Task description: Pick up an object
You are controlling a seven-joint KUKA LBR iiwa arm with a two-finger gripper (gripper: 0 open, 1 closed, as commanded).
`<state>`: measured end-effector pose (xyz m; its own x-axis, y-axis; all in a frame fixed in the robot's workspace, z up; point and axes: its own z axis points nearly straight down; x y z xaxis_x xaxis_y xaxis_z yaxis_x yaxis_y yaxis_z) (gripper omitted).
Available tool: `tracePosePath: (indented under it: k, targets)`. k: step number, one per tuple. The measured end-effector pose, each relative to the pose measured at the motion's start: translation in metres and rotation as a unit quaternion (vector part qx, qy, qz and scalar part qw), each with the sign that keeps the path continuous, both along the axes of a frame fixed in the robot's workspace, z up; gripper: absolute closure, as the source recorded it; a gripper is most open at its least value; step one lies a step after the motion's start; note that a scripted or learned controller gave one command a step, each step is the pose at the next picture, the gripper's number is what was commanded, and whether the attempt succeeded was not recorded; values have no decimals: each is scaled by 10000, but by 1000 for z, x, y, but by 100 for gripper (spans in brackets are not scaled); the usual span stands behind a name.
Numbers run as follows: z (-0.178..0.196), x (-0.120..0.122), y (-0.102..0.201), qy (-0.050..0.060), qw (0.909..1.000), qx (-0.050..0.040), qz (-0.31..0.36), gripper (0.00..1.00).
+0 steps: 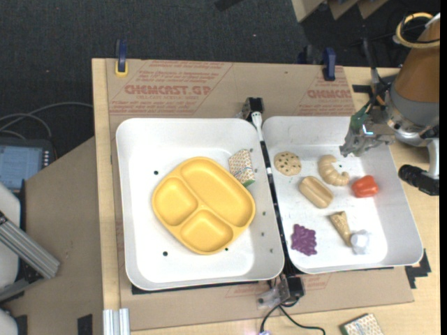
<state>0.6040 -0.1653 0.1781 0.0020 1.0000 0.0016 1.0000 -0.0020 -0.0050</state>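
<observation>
Look to the right of the frame: the arm comes in from the upper right, and its pincer (356, 139) hangs over the upper part of the right bin (398, 215), just above and beside the croissant (334, 170). You cannot tell from this slanted view how the pincer stands; it is small, dark and partly lost against the wrist hardware, and nothing shows between it. Treat it as holding nothing for now.

The candidates for a pick all lie in that right bin, spread apart, which gives the pincer room to come down around one without nudging a neighbour. The croissant sits nearest the pincer, toward the upper middle of the bin. Left of it lies a round cookie (287, 162), and just below the croissant a tan bread roll (316, 191). A red pepper-like piece (364, 185) rests to the right of the croissant. Lower down you have a purple bunch of grapes (304, 239) and an ice-cream cone (347, 229), lying on its side near the bin's lower edge.

The left bin (133, 208) carries a yellow divided plate (202, 204) with a small patterned item (242, 165) touching its upper right rim.

Judging by where the pincer hovers, the croissant looks like the likely target, and the descent is not yet made. Its curved shape may slip if the grip lands off-centre.
</observation>
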Motion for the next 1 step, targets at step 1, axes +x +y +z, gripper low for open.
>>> tracePosePath:
  k: [1]
  targets:
    - [-2, 3, 0, -16, 10000, -5, 8, 0]
